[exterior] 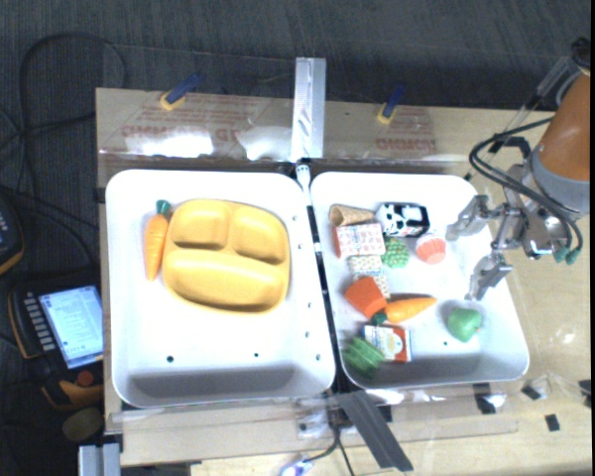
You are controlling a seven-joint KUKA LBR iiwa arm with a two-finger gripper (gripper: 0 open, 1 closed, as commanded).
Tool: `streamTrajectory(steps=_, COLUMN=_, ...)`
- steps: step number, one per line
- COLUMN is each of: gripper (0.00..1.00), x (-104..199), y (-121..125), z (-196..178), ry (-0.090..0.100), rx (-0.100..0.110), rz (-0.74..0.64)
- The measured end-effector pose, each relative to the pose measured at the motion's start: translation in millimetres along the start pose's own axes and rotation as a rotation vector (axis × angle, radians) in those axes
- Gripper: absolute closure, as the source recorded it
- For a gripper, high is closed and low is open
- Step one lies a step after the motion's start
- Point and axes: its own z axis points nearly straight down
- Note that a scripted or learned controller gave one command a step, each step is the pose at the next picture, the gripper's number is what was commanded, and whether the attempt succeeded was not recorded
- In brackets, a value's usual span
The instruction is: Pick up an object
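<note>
- Here's the gripper [476, 248], reaching in from the right over the right-hand bin [496, 365], its two grey fingers [463, 219] spread apart with nothing between them.
- One finger sits toward the bin's upper right, the other [486, 276] lower down, just above a green toy vegetable [463, 322].
- Grey arm with its orange band [572, 127] hangs at the right edge, black cables [506, 147] looping beside it.
- The right bin is crowded: a black-and-white toy cow [402, 219] near the top, a small red-pink round piece [431, 250] just beside it.
- A patterned box [360, 239] lies left of the cow, with a green dotted piece [396, 255] below.
- Mid-bin, an orange-red cup shape [366, 295] touches a toy carrot [410, 308] lying sideways.
- Down at the front, a small carton [390, 341] and a leafy green piece [361, 354] sit together.
- Over in the left bin [218, 365], a yellow divided tray [227, 254] takes the centre, and a second carrot [156, 244] stands along its left side, touching or nearly so.
- All the toys rest on the bin floors; none is lifted.
</note>
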Motion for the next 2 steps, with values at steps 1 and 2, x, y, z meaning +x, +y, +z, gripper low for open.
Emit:
streamTrajectory(steps=1, gripper=0.00, x=39, y=17, z=107, ry=0.002, rx=0.000, rz=-0.075)
streamTrajectory(steps=2, gripper=0.00, x=26, y=65, z=146, ry=-0.018, rx=0.008, rz=-0.048)
